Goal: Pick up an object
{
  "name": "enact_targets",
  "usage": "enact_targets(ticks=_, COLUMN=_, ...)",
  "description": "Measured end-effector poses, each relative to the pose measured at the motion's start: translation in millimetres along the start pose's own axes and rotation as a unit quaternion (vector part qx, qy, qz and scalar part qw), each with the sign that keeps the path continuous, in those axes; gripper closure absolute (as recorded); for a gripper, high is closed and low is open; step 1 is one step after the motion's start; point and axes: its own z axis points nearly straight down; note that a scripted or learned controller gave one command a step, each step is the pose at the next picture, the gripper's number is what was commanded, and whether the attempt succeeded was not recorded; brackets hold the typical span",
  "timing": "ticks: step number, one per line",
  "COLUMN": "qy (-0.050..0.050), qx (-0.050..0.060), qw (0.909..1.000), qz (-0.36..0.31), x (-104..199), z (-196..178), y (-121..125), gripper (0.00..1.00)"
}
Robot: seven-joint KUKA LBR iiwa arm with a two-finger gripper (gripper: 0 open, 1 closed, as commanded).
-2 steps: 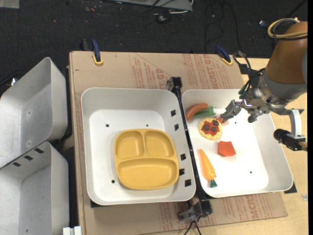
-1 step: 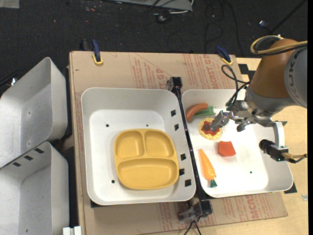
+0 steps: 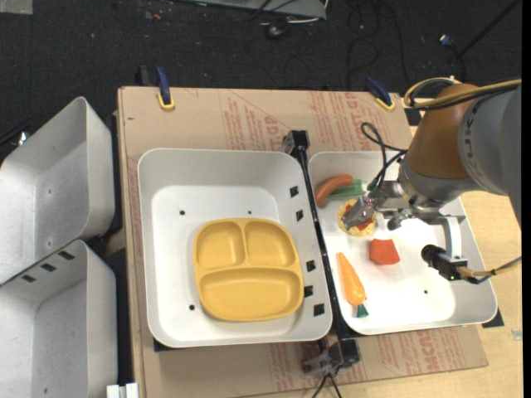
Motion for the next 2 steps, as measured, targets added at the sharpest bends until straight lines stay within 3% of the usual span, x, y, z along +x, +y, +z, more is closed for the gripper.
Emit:
enact_targets(ticks=1, qy=0.0, qx=-0.002, qw=1.0, qz=0.001, x=-0.4, z=-13.1, y=0.6, gripper=1.0)
enact_targets(ticks=2, qy=-0.001, qx=-0.004, qw=1.0, qz=0.001, x=0.7, z=-66.0, y=-8.6, gripper=1.0)
